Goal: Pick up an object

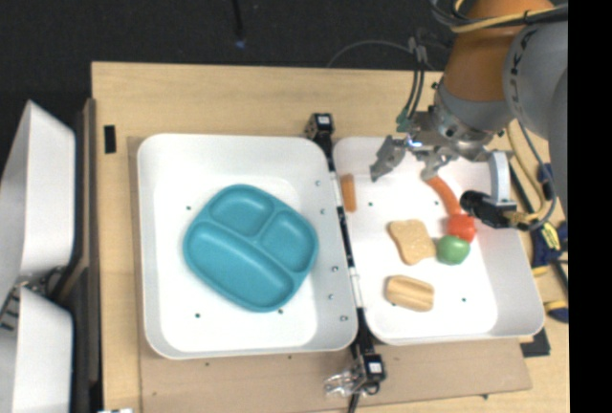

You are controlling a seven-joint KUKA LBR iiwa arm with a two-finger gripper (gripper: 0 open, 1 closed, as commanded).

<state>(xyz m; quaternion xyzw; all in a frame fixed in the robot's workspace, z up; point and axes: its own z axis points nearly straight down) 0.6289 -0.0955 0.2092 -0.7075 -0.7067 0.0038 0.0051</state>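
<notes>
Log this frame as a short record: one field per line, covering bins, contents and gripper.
left bin: holds a blue divided plate
right bin: holds the food items
near divider: small orange stick
centre: tan bread slice
front: bread roll
right side: orange carrot, red piece, green ball, the last two touching
gripper: above the back of the right bin, nothing seen between its fingers

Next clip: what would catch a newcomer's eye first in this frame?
The teal divided plate dominates the left bin. In the right bin, small toy foods cluster: a carrot, a red piece, a green ball, toast and a bread roll. The gripper hangs over that bin's far end.
</notes>
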